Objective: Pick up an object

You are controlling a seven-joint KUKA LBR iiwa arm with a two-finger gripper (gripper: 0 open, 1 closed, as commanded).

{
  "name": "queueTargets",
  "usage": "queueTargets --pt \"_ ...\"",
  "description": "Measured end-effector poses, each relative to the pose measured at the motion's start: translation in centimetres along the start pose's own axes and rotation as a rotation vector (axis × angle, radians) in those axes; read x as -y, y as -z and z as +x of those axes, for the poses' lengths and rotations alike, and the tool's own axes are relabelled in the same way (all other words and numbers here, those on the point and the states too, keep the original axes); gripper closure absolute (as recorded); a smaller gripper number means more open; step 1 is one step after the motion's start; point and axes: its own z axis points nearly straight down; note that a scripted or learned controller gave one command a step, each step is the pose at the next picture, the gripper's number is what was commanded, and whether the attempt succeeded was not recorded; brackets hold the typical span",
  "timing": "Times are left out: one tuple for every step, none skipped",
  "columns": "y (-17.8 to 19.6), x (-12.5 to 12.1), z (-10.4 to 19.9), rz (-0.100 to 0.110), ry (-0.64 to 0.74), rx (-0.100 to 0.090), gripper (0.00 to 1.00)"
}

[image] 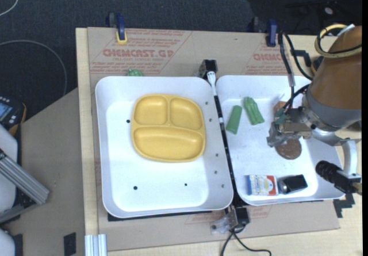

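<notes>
A wide wooden counter (172, 48) with red lettering printed across its far part is carrying two shallow white plastic bins side by side, the left bin (115, 134) and the right bin (259, 85) touching along a dark strip between them. The grey arm with its orange band (336, 79) is reaching in from the right and hanging over the right bin's right half. A yellow plastic divided plate (168, 127) with three compartments is lying flat in the upper middle of the left bin, well apart from everything else. The end effector (284, 134) is hovering low over a round brown disc (289, 149), which is sitting near the middle right of the right bin and showing partly from under the tool; whether the disc is between the fingers is not clear, and I cannot tell if the end effector is open or closed. Two green oblong blocks are lying in the far left part of the right bin, the lower green block (233, 119) tilted beside the upper green block (253, 110), near each other. Along the near edge of that bin a small white and blue printed box (261, 184) is lying just beside a small black rectangular object (293, 183).
</notes>
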Motion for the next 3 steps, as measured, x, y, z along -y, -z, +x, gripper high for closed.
queueTargets --pt "-4.7 0.9 11.2 -0.002 0.003 0.0 1.0" --pt "3.8 0.6 11.7 -0.02 -0.007 0.005 1.0" --pt "15.6 0.7 12.2 -0.027 -0.007 0.004 1.0"
